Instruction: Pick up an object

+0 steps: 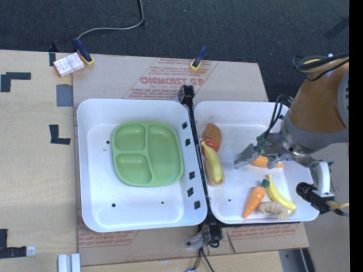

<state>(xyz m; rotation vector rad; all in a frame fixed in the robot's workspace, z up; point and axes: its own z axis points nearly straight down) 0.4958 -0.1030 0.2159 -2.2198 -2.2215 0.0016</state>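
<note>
My gripper (258, 162) hangs low over the middle of the right bin (238, 115), on the grey and orange arm (317, 109) coming in from the right. One grey finger (244, 157) slants out to the left, and the jaws stand open. A small orange object (261, 162) lies on the bin floor just beneath the gripper, partly hidden by it. The fingers are not closed on it. A carrot (254, 202), a small yellow banana (279, 194) and a beige knobbly piece (273, 209) lie below the gripper, near the front wall.
A long yellow piece with a red tip (213, 164) and a brown round piece (212, 132) lie along the right bin's left wall. The left bin (93, 152) holds a green divided plate (148, 153). Clamps and a cable sit on the cardboard behind.
</note>
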